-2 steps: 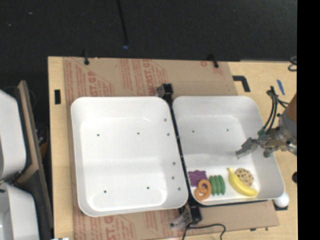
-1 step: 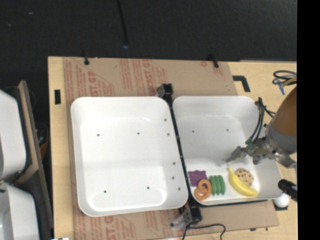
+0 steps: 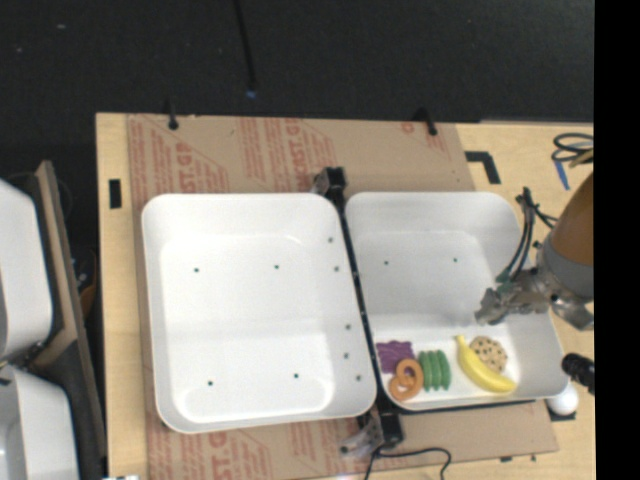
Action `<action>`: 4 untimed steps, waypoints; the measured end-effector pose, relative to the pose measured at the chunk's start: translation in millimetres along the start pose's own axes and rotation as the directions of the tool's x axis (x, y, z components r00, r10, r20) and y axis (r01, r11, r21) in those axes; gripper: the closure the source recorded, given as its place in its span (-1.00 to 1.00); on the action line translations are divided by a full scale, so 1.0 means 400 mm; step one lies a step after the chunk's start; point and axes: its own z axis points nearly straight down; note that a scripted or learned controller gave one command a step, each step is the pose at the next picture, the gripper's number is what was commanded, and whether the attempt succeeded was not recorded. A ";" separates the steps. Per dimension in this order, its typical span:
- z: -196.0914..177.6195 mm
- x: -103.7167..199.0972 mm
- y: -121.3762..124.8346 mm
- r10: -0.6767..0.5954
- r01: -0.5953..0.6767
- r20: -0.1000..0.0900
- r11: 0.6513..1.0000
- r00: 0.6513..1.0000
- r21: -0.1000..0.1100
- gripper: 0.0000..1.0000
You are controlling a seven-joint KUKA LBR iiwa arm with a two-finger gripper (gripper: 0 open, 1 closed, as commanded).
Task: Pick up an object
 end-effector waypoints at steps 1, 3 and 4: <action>-0.158 0.001 0.005 -0.001 0.001 0.002 1.000 1.000 -0.004 1.00; -0.377 0.000 0.008 -0.002 0.002 0.000 1.000 1.000 -0.001 1.00; -0.339 0.142 0.050 -0.006 0.006 -0.001 1.000 1.000 0.002 1.00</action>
